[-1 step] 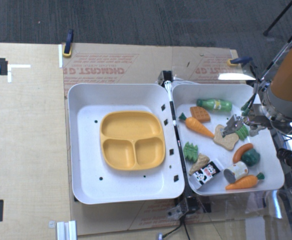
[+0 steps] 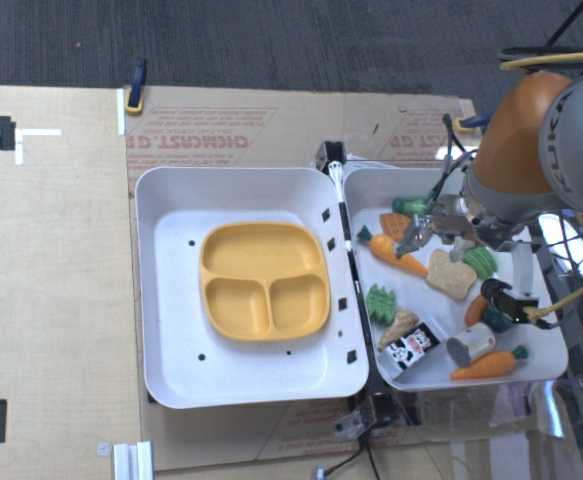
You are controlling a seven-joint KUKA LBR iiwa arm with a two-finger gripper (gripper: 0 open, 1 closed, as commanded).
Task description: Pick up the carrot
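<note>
- Camera view: two shallow white bins sit side by side on a brown cardboard sheet [image 2: 221,133] printed with red lettering, seen reversed and upside down; it seems to read "CHEMSIZ GP", though I cannot be sure.
- The left white bin [image 2: 171,368] holds a yellow plastic three-compartment plate [image 2: 265,280], lying flat near its middle.
- The right white bin [image 2: 541,363] holds toy food: an orange plastic carrot with a green top [image 2: 395,254] lies near its left wall, tilted, with a beige bread-slice toy [image 2: 451,275] just beside it.
- A second orange carrot [image 2: 487,364] lies near the bin's lower right edge, next to a grey cylinder [image 2: 471,346].
- A small black-and-white cow-patterned carton [image 2: 411,346] rests near the lower left corner; any print on it is too small to read.
- The gripper [image 2: 423,230] hangs just above the first carrot's upper end; whether it is open or closed I cannot tell.
</note>
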